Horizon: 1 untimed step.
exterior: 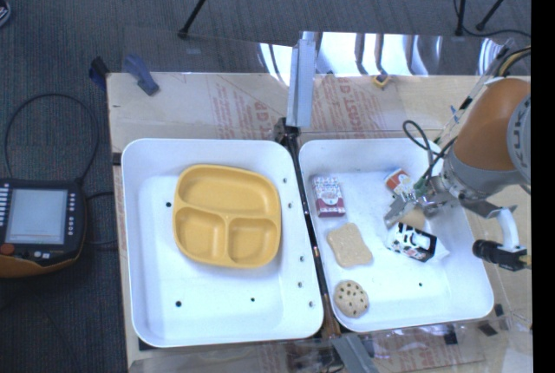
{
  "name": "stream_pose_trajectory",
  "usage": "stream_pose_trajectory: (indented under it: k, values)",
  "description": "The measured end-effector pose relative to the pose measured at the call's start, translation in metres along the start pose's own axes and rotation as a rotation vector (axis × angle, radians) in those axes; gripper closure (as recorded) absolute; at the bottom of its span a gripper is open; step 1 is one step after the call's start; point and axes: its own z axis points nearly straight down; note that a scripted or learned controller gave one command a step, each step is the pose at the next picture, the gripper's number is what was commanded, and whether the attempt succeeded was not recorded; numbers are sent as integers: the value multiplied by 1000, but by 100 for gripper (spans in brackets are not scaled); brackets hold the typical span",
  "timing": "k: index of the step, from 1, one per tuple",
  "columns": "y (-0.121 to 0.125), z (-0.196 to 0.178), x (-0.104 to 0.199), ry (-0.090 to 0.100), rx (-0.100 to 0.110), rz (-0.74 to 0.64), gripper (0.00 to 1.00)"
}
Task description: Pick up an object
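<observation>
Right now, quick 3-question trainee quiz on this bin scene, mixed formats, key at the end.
1. True or false: the yellow divided tray lies in the left bin.
2. Multiple choice: which item in the right bin lies nearest the camera-side rim? A) red packet B) toast slice C) cookie
3. Fill in: the end effector hovers just above the black-and-white ____.

Key: 1 true; 2 C; 3 carton.
</observation>
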Motion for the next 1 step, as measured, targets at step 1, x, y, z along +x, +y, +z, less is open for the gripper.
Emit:
stream_pose_trajectory:
  k: [1]
  values:
    - [52,0,-7,8,0,228,0]
